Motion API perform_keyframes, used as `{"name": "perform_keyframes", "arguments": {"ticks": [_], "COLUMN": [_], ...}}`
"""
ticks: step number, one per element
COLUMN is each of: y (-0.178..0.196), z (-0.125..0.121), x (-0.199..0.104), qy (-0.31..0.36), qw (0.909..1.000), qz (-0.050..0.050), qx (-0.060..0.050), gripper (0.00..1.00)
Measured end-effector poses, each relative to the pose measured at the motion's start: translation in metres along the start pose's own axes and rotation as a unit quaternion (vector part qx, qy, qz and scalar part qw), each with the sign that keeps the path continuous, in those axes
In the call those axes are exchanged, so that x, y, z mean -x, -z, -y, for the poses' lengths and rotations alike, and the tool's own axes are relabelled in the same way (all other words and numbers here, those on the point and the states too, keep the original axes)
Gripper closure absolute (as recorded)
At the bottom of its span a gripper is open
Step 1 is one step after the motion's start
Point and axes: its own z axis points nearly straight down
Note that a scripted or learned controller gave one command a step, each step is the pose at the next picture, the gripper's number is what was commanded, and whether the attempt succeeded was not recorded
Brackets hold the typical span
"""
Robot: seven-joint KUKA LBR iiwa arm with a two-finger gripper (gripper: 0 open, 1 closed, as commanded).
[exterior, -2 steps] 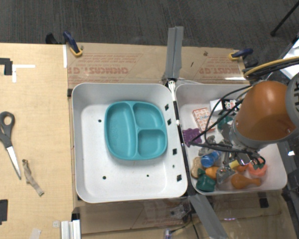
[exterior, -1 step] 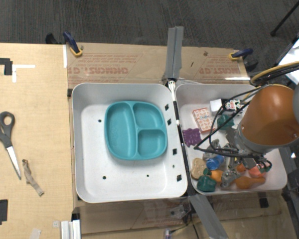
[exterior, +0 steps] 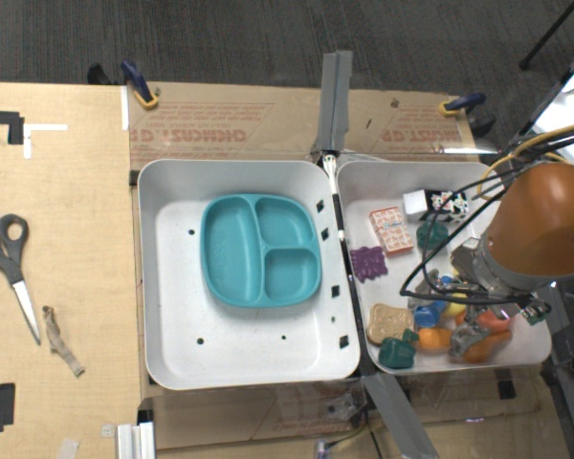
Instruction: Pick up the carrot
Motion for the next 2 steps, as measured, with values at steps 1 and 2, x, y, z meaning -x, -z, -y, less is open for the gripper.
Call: {"name": "perform_keyframes", "arguments": {"ticks": [1,2], "y": [-0.001,0.000], "z": [-0.036,0.066], "x": [0.027,-0.032], "qy": [0.011,0.014], "qw": [0.9999,0.9999], "qz": [-0.001,0.000], "qx": [0.001,0.000], "gripper": [0.00,0.00]}}
